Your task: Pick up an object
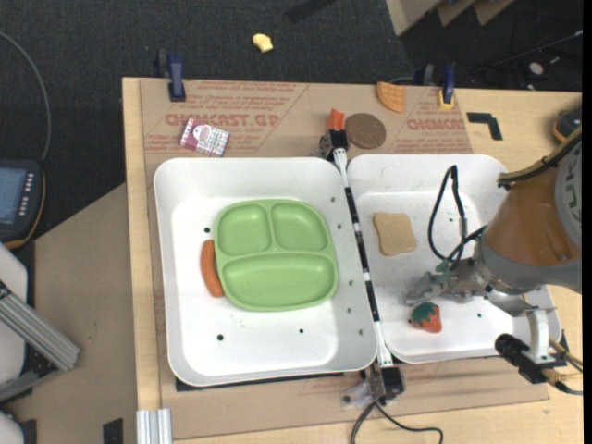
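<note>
My arm (pixel 532 229) reaches in from the right over the right bin (pixel 407 169), its orange band above the wrist. My fingers (pixel 427 289) hang low in that bin, just above and to the left of a toy strawberry (pixel 426 316), which lies on the bin floor near the front wall. They are blurred and partly hidden by my own wrist, so I cannot tell whether they are spread or closed, and I see nothing between them. A black cable (pixel 446 213) loops up from the wrist over the bin. A slice of toast (pixel 396 233) lies flat farther back in the same bin, apart from my fingers.

In the left bin (pixel 185 248) a green divided plate (pixel 275 254) sits near the middle, with an orange carrot-like piece (pixel 211 268) lying against its left edge. On the surface behind the bins lie a small pink-and-white packet (pixel 203 136), a brown round disc (pixel 364 130) and an orange wedge (pixel 391 96).
</note>
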`<state>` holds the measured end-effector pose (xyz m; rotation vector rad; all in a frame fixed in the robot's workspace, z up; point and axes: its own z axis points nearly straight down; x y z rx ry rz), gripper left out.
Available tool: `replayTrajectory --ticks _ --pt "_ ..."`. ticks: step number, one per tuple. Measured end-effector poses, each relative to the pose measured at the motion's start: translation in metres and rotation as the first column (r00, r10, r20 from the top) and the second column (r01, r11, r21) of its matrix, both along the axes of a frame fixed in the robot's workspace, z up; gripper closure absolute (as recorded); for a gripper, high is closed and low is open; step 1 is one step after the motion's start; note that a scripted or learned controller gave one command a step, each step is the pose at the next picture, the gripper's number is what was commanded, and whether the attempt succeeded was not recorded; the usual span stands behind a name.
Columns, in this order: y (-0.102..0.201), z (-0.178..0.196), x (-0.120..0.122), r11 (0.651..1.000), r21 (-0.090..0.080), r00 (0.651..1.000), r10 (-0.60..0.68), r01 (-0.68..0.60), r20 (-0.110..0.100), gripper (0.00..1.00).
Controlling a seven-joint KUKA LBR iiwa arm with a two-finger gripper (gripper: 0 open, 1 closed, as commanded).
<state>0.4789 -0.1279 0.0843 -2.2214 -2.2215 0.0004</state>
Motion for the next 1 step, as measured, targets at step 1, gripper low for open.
replayTrajectory --ticks 1 --pt "0.0022 0.0 0.0001 1.0 0.001 1.0 0.0 0.0 0.0 0.0"
